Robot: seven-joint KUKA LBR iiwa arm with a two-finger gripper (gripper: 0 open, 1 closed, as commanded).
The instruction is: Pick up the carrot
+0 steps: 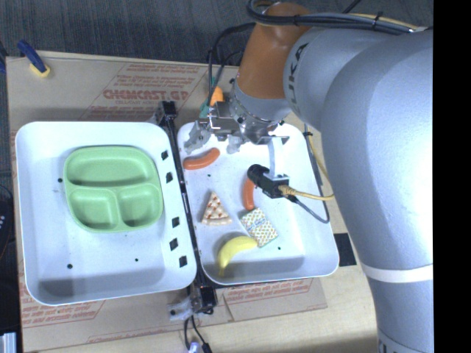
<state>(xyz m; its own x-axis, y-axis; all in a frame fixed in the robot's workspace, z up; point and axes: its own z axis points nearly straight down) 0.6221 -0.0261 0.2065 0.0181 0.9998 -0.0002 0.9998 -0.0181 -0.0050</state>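
The hand (215, 132), its opening impossible to tell, hangs just over the sausage (201, 159) and may grab that instead of the look-alike carrot (249, 195) farther off.

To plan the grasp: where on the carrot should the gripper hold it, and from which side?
Probably mid-body, from straight above, closing across its narrow width. The carrot lies flat and slim, lengthwise up and down the view; its upper end is partly hidden and the patterned square crowds its lower tip.
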